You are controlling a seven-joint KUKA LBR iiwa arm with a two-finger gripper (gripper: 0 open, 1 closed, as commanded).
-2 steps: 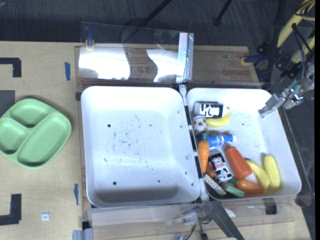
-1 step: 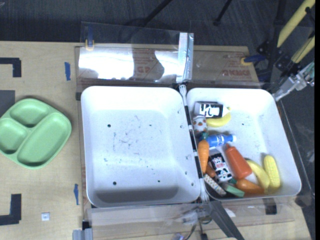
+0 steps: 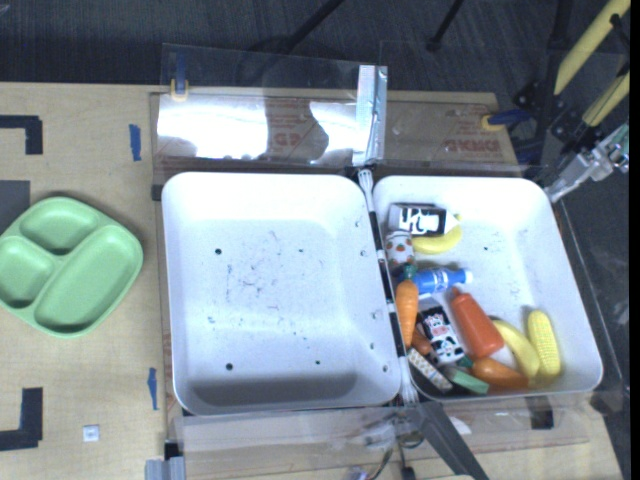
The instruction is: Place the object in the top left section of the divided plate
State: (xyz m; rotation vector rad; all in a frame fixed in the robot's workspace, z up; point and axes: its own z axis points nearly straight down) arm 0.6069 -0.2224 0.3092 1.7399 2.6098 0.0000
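Divided plate on tabletop left of bins; toys piled in right bin; fingers' state: cannot tell.

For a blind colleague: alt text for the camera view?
Green divided plate sits on the bench left of two white bins; the right bin holds toy food, including a banana, carrot and corn.

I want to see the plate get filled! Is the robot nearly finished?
Not yet. Nothing looks done: the green divided plate has no toy in its top left section. Nothing is in hand. The toys, like the banana and carrot, lie in the right bin, so everything is left.
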